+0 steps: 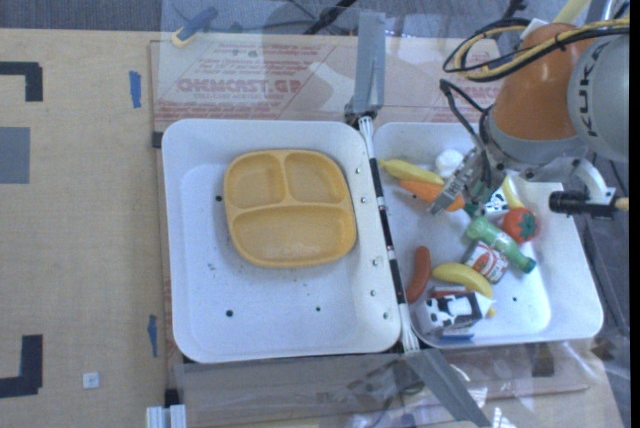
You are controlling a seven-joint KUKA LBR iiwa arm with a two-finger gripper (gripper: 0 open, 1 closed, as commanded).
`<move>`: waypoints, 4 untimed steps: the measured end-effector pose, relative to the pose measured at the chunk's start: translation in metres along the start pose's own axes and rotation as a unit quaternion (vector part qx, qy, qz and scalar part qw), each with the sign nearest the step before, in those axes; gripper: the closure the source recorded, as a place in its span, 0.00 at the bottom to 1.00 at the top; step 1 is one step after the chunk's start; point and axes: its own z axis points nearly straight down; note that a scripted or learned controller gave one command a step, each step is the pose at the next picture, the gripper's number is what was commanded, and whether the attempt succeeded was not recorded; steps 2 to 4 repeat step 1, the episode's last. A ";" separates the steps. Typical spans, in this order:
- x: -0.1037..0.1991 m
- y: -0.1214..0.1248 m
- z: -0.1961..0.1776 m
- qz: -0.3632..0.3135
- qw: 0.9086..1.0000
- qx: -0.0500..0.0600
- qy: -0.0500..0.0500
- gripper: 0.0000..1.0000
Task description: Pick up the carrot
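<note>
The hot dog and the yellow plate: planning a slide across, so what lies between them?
In the camera view, the raised rims where the two bins meet separate the hot dog from the yellow plate.

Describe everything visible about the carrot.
The carrot is a small orange toy, plastic-looking, tapered, lying roughly flat in the right bin near its upper left. A yellow banana-like piece lies against its upper side. The gripper is right at its right end, covering that tip; a grasp cannot be confirmed.

Grey arm [560, 106] from the right, wrist bent down, pincer [462, 186] low.
</note>
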 end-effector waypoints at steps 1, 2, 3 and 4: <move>0.015 0.056 -0.087 -0.009 1.000 0.000 0.002 1.00; 0.015 0.056 -0.087 -0.009 1.000 0.000 0.002 1.00; 0.015 0.056 -0.087 -0.009 1.000 0.000 0.002 1.00; 0.015 0.056 -0.087 -0.009 1.000 0.000 0.002 1.00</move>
